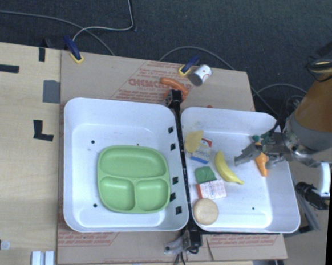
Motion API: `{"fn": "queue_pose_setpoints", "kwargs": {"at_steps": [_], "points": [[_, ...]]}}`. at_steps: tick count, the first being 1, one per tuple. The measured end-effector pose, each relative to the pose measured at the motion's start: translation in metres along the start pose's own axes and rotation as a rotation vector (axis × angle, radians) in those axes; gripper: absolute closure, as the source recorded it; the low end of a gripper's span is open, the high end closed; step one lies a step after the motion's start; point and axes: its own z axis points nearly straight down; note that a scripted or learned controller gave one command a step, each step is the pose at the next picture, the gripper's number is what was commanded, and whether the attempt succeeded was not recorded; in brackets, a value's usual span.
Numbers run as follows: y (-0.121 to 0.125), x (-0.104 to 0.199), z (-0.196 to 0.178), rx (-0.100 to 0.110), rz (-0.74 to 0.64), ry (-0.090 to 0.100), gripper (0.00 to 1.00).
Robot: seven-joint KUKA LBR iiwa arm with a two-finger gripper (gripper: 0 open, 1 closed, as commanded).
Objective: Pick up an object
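My gripper hangs over the right part of the right bin, reaching in from the right. A small orange piece lies directly at the gripper; whether it is gripped or merely underneath cannot be made out. To the left of it lie a yellow banana, a green block, a white and red packet, a round tan bun, a pale yellow block and a small blue and white item.
The left bin holds a green divided plate. Behind the bins on the cardboard lie an orange tool, a white roll and blue-yellow clamps. Cables run along the back and front.
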Motion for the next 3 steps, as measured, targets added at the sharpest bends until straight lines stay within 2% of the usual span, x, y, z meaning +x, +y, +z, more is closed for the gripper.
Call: {"fn": "queue_pose_setpoints", "kwargs": {"at_steps": [1, 2, 3], "points": [[0.015, 0.036, 0.095, 0.002, 0.0, 0.0, 0.0], [0.011, 0.057, 0.127, -0.003, 0.001, -0.002, 0.0], [0.087, 0.057, 0.127, -0.007, -0.001, -0.002, 0.0]]}}
